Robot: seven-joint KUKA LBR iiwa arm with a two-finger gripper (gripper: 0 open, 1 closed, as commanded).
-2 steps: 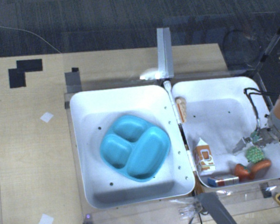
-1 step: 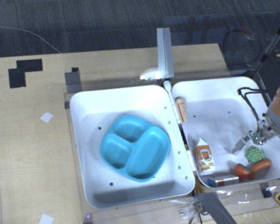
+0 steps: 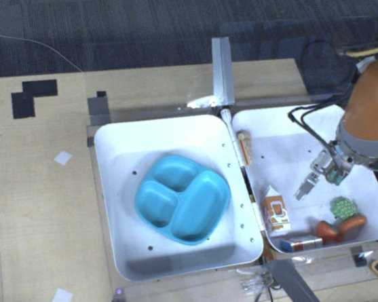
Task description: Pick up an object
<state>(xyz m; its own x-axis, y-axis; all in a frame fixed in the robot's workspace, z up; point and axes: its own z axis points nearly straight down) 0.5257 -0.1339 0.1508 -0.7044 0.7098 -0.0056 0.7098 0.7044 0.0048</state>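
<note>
My gripper (image 3: 309, 183) hangs over the middle of the right bin (image 3: 276, 136), its fingers pointing left and down with nothing between them. Below it, near the bin's front edge, lie a small white and orange carton (image 3: 275, 213), a red and white tube (image 3: 301, 243), an orange and red sausage-like toy (image 3: 340, 227) and a green knobbly ball (image 3: 343, 207). A thin orange stick (image 3: 245, 148) lies along the bin's left wall.
The left bin (image 3: 122, 189) holds a blue three-compartment plate (image 3: 182, 199). A metal post (image 3: 223, 71) stands behind the divider between the bins. A black cable (image 3: 313, 128) loops from the arm over the right bin's back.
</note>
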